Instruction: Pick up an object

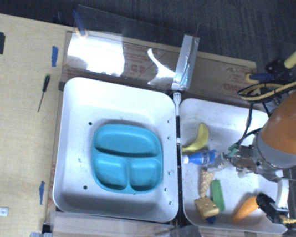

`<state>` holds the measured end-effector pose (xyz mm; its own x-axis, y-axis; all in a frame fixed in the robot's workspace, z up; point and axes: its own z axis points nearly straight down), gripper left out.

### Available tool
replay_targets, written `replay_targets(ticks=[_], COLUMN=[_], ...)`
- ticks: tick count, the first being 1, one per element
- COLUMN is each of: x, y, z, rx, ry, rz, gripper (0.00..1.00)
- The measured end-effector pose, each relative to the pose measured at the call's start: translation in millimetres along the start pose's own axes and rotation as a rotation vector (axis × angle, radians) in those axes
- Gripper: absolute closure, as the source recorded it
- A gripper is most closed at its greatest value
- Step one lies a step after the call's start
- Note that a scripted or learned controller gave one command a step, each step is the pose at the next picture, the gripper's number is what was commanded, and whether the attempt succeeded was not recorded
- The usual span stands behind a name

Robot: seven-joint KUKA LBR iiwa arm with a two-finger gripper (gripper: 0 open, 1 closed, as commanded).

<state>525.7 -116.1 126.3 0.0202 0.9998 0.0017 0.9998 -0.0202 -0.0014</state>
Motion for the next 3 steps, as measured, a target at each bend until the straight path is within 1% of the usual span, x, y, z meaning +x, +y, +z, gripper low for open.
replay_targets(ticks=[1,2,3], x=[18.3,18.1,94.7], y=[-37.1,-35.5,60.0], z=[38.5,27.5,-61.9], rx=[-0.009,-0.015,-0.01], ry=[-0.003,-0.004,0.002], rz=[-0.07,-0.069,-0.02], gripper=[0.0,1.0,1.0])
